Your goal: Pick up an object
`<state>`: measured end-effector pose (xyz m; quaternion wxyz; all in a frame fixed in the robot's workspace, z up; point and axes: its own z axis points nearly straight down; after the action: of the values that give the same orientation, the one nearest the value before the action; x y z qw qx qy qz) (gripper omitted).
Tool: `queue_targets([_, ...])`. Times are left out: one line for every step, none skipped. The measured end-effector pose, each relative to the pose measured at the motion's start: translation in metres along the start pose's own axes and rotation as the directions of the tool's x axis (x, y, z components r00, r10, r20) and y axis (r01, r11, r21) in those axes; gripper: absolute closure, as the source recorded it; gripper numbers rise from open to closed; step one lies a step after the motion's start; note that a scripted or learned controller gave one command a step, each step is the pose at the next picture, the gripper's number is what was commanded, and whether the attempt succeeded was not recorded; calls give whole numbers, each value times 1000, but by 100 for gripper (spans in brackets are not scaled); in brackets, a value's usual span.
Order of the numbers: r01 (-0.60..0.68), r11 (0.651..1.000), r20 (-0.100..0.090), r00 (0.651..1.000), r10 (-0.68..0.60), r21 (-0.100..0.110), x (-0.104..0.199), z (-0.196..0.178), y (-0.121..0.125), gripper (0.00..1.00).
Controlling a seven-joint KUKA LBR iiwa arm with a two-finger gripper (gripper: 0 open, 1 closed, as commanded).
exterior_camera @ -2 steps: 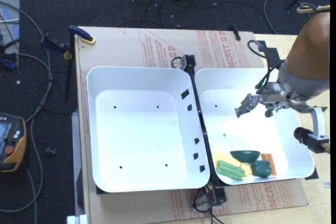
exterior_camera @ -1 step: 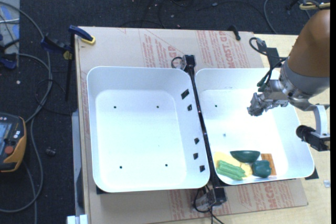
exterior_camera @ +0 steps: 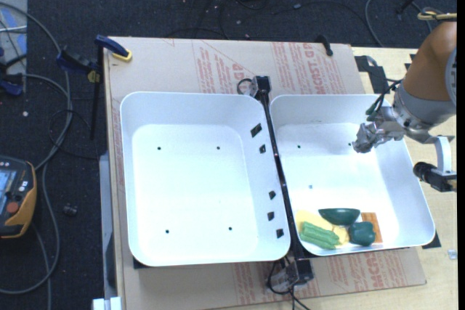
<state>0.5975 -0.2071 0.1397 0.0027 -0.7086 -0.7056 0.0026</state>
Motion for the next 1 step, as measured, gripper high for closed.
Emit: queue_targets([5,1000,1,1000,-5,-8,3,-15,2,100])
